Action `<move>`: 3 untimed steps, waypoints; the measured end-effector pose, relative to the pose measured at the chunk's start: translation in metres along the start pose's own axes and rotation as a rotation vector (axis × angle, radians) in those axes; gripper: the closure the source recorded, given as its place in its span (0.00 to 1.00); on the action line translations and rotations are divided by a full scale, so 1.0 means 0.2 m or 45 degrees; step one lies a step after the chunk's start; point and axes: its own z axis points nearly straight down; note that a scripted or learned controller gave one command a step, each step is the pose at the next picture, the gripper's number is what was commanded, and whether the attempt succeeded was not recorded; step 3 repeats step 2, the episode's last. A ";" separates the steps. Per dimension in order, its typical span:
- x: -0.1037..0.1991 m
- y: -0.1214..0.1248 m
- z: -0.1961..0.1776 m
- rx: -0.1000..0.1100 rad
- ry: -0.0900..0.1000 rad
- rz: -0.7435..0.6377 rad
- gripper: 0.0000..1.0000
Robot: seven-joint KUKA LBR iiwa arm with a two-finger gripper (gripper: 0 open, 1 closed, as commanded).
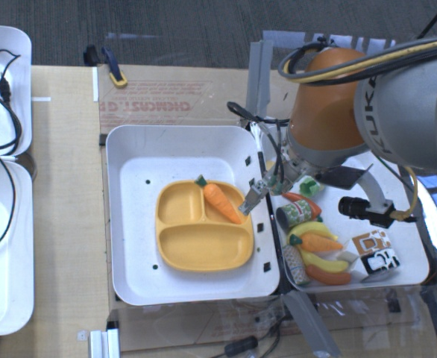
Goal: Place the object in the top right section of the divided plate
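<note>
Nearest your camera stood the front wall of the left bin, and inside it you had the yellow divided plate lying close to the bin's middle, a little toward its right wall. You could see the toy carrot resting in the plate's top right section, its green top pointing to the bin's far wall and its orange tip lying near the plate's right rim, slanted across the compartment. Your gripper hung just beside that tip, over the right rim of the plate and close to the wall between the two bins; its fingers stood slightly parted with nothing between them, and the carrot lay free of them on the plate. The plate's other two sections held nothing that you could make out. Above the gripper the orange band of the arm hung over the far left part of the right bin. In that right bin you had a heap of toy food along its left wall and front: a small can, a banana, and a printed carton near the front right corner.
</note>
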 end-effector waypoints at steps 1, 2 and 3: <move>-0.49 -0.08 0.00 -0.002 -0.003 -0.444 0.00; -0.67 0.12 0.00 -0.004 -0.004 -0.795 0.00; -0.67 0.12 0.00 -0.004 -0.004 -0.795 0.00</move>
